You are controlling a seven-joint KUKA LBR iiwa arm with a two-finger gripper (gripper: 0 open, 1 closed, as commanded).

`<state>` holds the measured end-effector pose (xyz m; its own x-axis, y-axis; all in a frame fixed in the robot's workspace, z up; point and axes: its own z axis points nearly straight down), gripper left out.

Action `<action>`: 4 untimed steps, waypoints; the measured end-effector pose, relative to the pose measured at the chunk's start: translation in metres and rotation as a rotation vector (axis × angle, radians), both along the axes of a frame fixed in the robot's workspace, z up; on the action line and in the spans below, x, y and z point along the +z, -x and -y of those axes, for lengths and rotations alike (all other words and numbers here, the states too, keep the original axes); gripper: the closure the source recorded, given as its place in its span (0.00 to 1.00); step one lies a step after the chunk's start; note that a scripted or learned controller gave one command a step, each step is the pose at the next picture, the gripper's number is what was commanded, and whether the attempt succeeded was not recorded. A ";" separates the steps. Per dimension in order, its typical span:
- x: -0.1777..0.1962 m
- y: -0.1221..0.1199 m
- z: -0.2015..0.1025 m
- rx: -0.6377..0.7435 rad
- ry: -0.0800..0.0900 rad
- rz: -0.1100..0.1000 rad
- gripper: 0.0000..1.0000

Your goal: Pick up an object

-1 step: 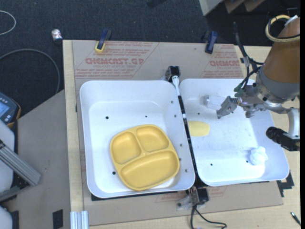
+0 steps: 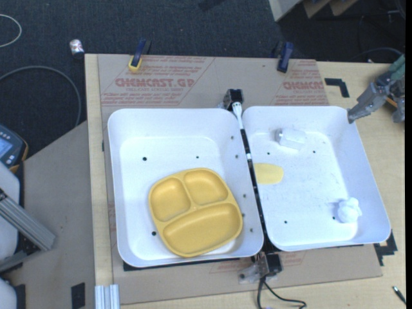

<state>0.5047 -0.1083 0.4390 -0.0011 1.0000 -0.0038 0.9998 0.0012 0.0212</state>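
Poised at two o'clock beyond the right bin (image 2: 360, 172), gripper (image 2: 356, 114) fingers' state unreadable; yellow divided plate (image 2: 195, 211), yellow disc (image 2: 268, 173), white lump (image 2: 347, 210) awaiting pickup.

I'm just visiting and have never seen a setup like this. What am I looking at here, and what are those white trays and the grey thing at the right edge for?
One camera looks down at a slant on a bench. The grey thing is a robot arm's gripper, reaching in from the right, above the right bin's far corner; nothing shows between its fingers. Two shallow white bins sit side by side. The left bin holds a yellow divided plate. The right bin holds a flat yellow piece, a small clear object and a small white object. The robot should pick one up.
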 end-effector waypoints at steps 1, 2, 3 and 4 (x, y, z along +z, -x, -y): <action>0.104 0.026 -0.026 0.003 -0.002 -0.005 0.00; 0.107 0.024 -0.025 0.000 -0.002 -0.015 1.00; -0.012 0.026 -0.074 0.004 -0.005 -0.035 1.00; -0.117 0.027 -0.085 -0.001 -0.005 -0.034 1.00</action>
<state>0.4779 -0.0228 0.3220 -0.0002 1.0000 0.0008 0.9999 0.0002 -0.0130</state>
